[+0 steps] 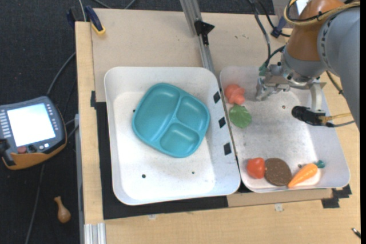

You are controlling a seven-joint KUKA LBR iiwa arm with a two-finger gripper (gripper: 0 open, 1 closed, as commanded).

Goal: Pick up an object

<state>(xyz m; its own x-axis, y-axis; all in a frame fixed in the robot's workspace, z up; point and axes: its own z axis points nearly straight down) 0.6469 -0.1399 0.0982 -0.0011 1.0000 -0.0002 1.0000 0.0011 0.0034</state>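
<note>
Pincer [265,90] of grey metal hangs over the far left part of the right-hand shallow white bin [334,146], below the grey arm with its orange band [315,13]. Its tip is small and blurred against the speckled floor, so I cannot tell whether it is apart or together, and nothing shows clamped in it. The arm itself is cut off by the right edge. Just left of the pincer, apart from it and close to the bin's left wall, lies a salmon-pink rounded lump [233,93]. It is smooth and dull, and its exact kind is too blurred to make out. Just below that sits a crinkled green leafy piece [240,116]; whether the 2 touch I cannot tell. Along the near wall of the same bin, well apart from the pincer, 3 more things lie in a row: a glossy red tomato-like ball [256,167], a flat dark brown disc [277,172] touching it, and an orange carrot with a green top [303,174], tilted, its thin end overlapping the disc's edge. The left-hand shallow white bin [117,140] holds a teal plastic plate with 3 compartments [171,119], lying skewed in its middle.
</note>
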